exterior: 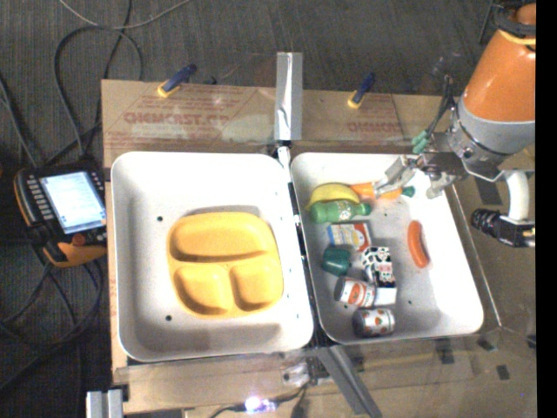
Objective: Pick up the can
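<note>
The can (374, 321) lies on its side at the near edge of the right bin (461, 307), just below a second small can (354, 293) and a black-and-white carton (378, 265). Well apart from it, near the bin's far right corner, the tool (407, 178) hangs just beside a carrot (374, 189) and a yellow-green bottle (335, 200); how far it is open cannot be told. The left bin (139, 233) holds a yellow divided tray (226, 262).
</note>
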Controlling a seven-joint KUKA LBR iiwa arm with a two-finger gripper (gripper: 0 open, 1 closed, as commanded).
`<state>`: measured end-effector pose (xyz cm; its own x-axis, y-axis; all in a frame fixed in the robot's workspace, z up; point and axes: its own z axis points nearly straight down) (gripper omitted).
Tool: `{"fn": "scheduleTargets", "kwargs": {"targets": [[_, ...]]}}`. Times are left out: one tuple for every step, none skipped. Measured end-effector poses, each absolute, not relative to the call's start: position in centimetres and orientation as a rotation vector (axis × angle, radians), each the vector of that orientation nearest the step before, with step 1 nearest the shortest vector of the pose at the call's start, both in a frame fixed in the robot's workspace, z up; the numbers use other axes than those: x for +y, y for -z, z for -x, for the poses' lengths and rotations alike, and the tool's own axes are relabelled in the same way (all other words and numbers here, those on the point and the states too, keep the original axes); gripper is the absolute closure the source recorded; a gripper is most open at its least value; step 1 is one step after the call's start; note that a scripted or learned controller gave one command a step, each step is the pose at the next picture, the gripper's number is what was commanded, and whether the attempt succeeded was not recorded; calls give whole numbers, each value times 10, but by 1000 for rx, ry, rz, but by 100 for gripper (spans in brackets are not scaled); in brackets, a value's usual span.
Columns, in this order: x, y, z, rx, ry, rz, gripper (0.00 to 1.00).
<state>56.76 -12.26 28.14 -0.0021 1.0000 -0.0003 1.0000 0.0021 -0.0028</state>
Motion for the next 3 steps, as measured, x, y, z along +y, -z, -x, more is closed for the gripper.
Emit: {"fn": "scheduleTargets", "kwargs": {"targets": [[-108,-141,-569,-2202,-4,2236,0],[-111,-89,-597,-2221,5,2232,0],[-111,-98,-597,-2221,6,2231,100]]}}
